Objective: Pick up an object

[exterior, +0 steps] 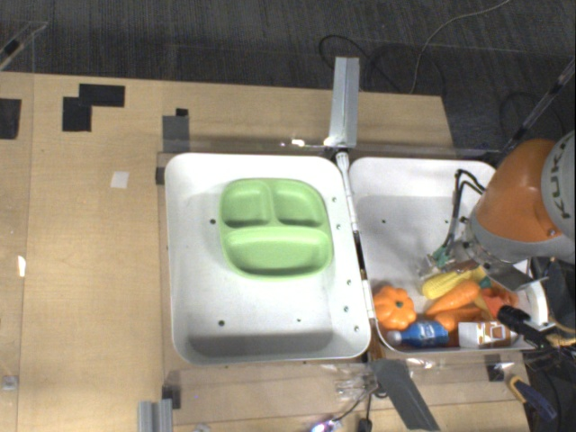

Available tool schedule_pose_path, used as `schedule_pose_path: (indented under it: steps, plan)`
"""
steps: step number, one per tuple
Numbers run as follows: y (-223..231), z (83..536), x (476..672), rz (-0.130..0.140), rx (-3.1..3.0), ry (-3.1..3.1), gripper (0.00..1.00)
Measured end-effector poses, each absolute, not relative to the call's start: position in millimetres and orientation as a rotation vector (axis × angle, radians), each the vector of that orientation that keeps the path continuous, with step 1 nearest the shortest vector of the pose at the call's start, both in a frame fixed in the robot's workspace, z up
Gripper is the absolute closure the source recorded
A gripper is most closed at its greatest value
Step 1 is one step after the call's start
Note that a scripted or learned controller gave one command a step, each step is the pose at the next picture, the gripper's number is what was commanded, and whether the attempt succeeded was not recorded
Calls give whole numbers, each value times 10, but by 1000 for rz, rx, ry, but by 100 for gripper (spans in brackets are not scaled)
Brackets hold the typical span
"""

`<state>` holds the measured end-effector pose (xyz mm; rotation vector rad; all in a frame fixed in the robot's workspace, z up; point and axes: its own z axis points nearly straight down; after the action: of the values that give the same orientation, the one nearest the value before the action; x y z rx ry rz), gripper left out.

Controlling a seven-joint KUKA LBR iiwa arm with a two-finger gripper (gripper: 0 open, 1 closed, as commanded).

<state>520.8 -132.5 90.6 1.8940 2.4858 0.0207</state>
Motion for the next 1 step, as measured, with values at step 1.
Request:
schedule_pose_path:
  steps: [1]
  plan:
    - [-1069, 896, 5688, 16, 2363, 2051, 100]
